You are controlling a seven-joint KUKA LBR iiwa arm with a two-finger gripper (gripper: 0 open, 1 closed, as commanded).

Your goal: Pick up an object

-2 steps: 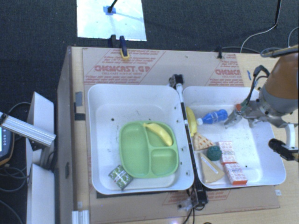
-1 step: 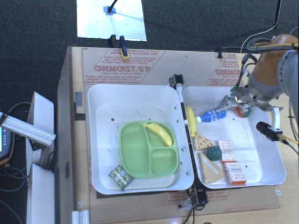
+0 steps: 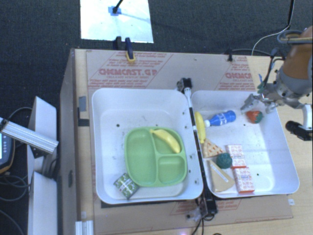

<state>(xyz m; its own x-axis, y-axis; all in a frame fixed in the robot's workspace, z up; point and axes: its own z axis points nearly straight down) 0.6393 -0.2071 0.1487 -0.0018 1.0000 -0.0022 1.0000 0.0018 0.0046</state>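
Brown bench board (image 3: 146, 70) with red lettering under two white bins (image 3: 105, 131); pale sheet (image 3: 116, 13) on dark floor beyond.

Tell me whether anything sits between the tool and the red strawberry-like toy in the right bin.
Nothing visible does. The tool hangs over the right bin's far corner, and the red toy lies just below it. The blue bottle lies off to the toy's left.

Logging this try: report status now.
Gripper over right bin, far corner, nothing gripped. Red object just below it. Blue bottle lies apart, leftward.
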